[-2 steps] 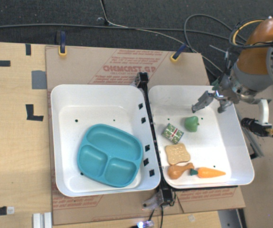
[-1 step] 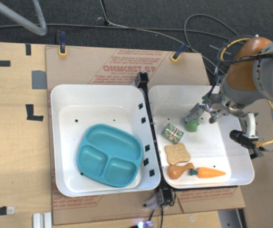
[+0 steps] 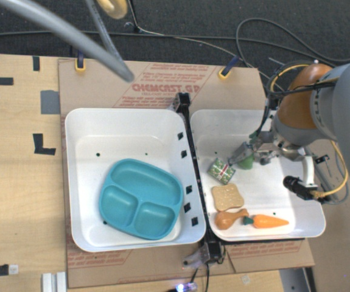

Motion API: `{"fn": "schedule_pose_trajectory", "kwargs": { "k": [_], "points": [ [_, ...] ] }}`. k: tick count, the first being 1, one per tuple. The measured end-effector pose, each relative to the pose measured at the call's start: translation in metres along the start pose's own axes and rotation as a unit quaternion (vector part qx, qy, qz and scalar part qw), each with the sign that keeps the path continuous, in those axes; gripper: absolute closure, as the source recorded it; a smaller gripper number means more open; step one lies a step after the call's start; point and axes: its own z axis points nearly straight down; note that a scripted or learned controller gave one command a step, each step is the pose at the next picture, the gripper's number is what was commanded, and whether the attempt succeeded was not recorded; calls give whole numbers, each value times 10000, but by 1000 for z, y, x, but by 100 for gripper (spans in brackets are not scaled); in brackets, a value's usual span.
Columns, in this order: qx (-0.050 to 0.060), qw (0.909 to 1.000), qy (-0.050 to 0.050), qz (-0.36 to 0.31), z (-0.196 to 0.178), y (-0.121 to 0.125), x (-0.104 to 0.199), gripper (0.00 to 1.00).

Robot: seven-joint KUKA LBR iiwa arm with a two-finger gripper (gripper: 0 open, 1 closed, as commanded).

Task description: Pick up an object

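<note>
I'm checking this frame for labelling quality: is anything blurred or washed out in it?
Camera view: the grey bar crossing the upper left is blurred and out of focus; the white bins are bright with little surface detail; the teal tray, toast and carrot look reasonably sharp; the gripper is small and dim.

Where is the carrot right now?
The carrot lies at the front of the right bin, just right of the drumstick and below the toast.
</note>
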Motion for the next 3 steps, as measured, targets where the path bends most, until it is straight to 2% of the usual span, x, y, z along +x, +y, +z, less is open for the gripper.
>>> {"fn": "schedule_pose_trajectory", "kwargs": {
  "k": [1,3],
  "points": [
    [-18,10000,-3,1,-14,1,0,100],
    [-20,10000,8,2,-122,-1,-8,100]
  ]
}}
